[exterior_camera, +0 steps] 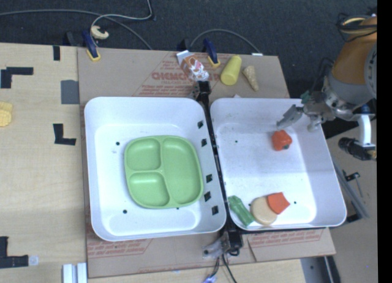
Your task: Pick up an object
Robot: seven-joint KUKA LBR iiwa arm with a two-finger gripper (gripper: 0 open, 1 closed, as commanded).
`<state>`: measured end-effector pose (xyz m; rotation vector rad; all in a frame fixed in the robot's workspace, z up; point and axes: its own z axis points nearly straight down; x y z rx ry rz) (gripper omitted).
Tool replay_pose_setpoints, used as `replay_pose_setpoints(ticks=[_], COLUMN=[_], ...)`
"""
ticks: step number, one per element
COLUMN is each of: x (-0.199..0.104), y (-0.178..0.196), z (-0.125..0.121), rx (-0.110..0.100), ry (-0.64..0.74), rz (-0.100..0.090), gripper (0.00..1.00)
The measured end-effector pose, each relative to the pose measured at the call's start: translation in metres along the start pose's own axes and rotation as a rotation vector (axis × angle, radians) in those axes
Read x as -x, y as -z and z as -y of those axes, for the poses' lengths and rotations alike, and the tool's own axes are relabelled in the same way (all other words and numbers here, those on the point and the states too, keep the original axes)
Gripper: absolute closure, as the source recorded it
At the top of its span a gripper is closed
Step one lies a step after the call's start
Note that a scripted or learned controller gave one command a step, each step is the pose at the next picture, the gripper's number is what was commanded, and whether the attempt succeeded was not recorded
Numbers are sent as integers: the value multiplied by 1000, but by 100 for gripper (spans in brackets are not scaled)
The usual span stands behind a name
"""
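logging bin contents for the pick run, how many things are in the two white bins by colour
Green: 2, the green three-compartment plastic plate in the left bin and the small green item at the right bin's near edge.
Orange-red: 2, the round orange-red piece mid-bin and the flat orange-red piece near the front.
Tan: 1, the round tan disc.
Total: 5

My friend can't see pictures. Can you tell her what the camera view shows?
A grey and orange robot arm reaches in from the right, its gripper poised above a small red-orange object in the right white bin. More small objects sit at that bin's near edge. The left bin holds a green divided plate.
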<state>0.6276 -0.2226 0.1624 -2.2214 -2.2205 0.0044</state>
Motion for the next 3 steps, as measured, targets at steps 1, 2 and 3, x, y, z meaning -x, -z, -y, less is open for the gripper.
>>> replay_pose_setpoints(ticks=[1, 2, 3], x=[-9, -9, -106], y=[-75, -65, -73], z=[8, 7, -34], rx=[5, 8, 14], ry=[2, 3, 4], rz=[1, 3, -2], gripper=[0, 100, 100])
